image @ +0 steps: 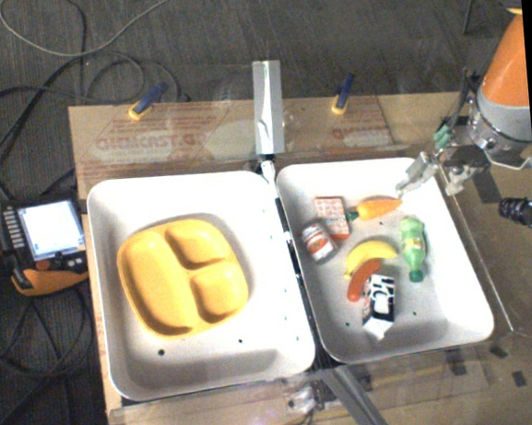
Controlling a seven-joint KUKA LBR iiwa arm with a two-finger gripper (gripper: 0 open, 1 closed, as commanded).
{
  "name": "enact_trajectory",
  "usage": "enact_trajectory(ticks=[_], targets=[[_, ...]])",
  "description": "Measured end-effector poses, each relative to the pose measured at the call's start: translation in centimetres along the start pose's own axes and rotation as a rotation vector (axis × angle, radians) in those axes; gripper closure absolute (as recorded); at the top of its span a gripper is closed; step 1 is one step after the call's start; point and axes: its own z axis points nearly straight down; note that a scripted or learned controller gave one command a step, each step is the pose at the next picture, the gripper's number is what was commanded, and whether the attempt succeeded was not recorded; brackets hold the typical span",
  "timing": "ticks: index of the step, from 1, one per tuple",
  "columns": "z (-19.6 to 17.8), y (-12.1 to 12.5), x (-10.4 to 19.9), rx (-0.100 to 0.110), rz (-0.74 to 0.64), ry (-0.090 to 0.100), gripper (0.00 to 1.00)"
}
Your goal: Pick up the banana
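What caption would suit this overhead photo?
Robot gripper hovers near a carrot, above the banana in the right bin.

Robot lab: cabled floor [94,46], bench bins [121,358]

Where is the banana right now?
The banana lies in the right bin, near its middle, just above the red sausage and left of the green bottle.
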Motion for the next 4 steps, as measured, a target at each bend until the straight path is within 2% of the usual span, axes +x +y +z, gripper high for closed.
enact_trajectory(ticks=[1,2,3,4], targets=[[10.4,-2.8,2.9,0.001,0.007,0.000,0.00],[9.6,-2.8,2.8,0.002,0.008,0.001,1.00],[9.6,-2.8,2.8,0.002,0.008,0.001,0.00],[15.8,-0.3,4.5,-0.012,-0.036,-0.006,0.00]])
